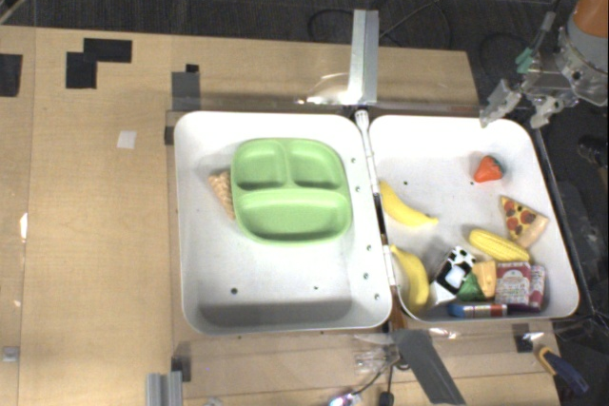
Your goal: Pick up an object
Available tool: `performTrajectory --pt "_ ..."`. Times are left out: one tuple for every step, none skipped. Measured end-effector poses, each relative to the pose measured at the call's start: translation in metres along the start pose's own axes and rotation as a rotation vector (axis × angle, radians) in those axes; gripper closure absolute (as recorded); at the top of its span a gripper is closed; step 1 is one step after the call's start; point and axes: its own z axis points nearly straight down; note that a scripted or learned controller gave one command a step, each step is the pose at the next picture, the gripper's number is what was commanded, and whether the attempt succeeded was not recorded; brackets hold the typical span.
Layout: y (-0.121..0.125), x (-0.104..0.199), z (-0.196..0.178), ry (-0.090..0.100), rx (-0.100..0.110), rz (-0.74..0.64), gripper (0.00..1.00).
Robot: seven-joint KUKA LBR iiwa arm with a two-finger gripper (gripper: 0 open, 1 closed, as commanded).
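1. On the bench, the left bin [195,204] holds a green plate [289,188], partly covering a cracker [222,192].
2. Right bin [447,143]: bananas [404,209], a tomato [488,169], a pizza slice [522,220], all loose for picking.
3. Gripper [519,106] hovers over the far rim, fingers [496,103] spread, grasping nothing.

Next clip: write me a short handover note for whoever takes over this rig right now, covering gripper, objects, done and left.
Gripper: open, holding nothing, above the right white bin's far right corner.
Right bin: orange strawberry-like toy, pizza slice toy, yellow corn cob, two yellow bananas, black-and-white block, pink printed box.
Left white bin: green divided plastic tray over a tan waffle-like piece.
Done: nothing picked.
Left: choose an object, descend, grasp, lift.
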Motion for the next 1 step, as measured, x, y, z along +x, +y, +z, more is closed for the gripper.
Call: performTrajectory --pt "-0.0438 -0.0074 0.0957 0.001 0.002 0.027 0.0"
